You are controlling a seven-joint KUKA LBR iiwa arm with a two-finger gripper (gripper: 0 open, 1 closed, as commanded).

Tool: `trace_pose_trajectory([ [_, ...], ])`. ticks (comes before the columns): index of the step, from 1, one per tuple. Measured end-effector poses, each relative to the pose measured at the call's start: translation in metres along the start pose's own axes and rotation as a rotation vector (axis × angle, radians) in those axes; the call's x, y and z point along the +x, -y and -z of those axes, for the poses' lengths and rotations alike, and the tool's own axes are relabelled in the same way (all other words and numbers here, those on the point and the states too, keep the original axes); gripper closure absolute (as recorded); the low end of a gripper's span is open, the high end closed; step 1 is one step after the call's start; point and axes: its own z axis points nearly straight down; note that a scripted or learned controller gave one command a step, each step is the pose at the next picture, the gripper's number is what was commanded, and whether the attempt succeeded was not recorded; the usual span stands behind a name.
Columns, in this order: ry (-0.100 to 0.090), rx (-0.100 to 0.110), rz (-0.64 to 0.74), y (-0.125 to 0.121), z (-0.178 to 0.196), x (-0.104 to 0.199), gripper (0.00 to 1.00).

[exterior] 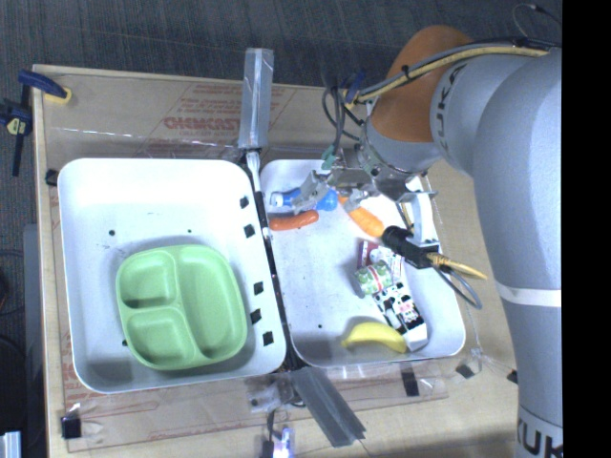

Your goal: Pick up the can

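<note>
I see the gripper (336, 175) low over the right bin (449, 324) at upper centre — its opening I cannot tell — the can (377, 277) lying below-right, near a banana (374, 338).

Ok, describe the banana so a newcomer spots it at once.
Look in the bin on the view's right, along its near wall. The banana lies there, beside a black-and-white packet. It is the only yellow, curved thing there.

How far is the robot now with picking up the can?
Early stage. Done: the claw has reached the far end of the right bin. In hand: nothing visible between its fingers. Left: the can lies on the bin floor, apart from the claw, beside the banana; it must be grasped and lifted.
</note>
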Motion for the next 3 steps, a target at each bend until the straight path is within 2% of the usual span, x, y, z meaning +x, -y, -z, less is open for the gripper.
trace_pose_trajectory([
  [1,0.000,-0.002,0.119,0.063,-0.043,-0.045,0.00],
  [2,0.000,-0.003,0.074,0.089,-0.107,-0.092,0.00],
  [3,-0.001,-0.004,0.165,0.113,-0.098,-0.091,0.00],
])
